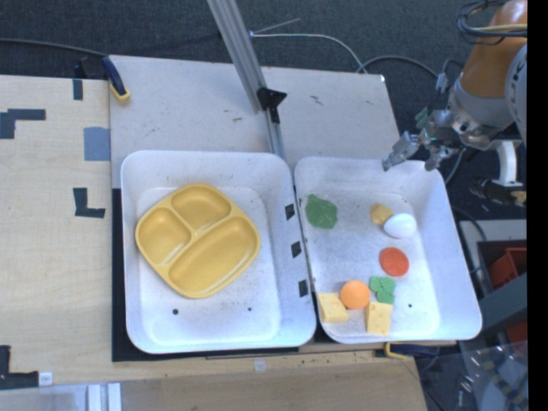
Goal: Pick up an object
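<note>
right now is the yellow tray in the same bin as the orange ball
No, the yellow tray lies in the left bin, while the orange ball sits in the right bin.

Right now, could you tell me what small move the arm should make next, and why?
Probably ease the claw inward and down toward the white egg. The claw hangs over the far rim of the right bin, away from every item, and the egg, with a small yellow piece beside it, lies nearest.

You have a pale wooden table (43, 229) far left of the fingers, marked with dark tape. Dark carpeted floor (128, 11) lies behind. A slanted aluminium post (235, 37) rises to their left.
</note>
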